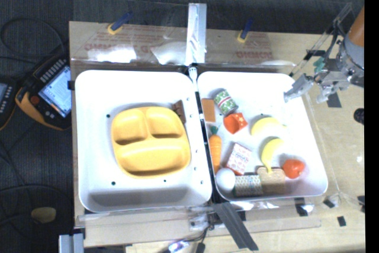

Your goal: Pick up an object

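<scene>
Bright even light, white bins glaring, picture slightly soft.

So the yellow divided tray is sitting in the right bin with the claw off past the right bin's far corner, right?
Not quite. The camera view shows the yellow divided tray in the left bin, not the right bin. The claw is indeed off past the right bin's far corner.

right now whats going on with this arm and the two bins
A robot arm reaches in from the right, its gripper poised over the upper right rim of the right bin with nothing between its fingers. That bin holds small items, among them a banana, a carrot and a green can. The left bin holds a yellow divided tray. Nothing has been picked up yet.
</scene>
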You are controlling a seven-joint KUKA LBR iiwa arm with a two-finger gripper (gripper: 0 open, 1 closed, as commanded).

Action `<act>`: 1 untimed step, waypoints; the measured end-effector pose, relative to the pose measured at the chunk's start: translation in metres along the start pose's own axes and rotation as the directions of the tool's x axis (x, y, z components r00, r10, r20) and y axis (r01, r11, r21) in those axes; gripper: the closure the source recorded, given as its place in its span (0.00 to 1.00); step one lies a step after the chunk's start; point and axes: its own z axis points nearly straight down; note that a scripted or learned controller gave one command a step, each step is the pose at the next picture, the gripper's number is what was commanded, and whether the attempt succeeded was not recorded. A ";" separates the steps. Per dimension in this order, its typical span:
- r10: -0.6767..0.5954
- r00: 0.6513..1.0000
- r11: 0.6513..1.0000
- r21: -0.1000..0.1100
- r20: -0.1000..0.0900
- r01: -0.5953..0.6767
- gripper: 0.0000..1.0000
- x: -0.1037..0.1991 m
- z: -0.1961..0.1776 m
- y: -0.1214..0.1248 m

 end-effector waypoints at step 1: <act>-0.121 0.993 0.993 0.000 -0.001 0.121 0.00 0.019 0.091 -0.047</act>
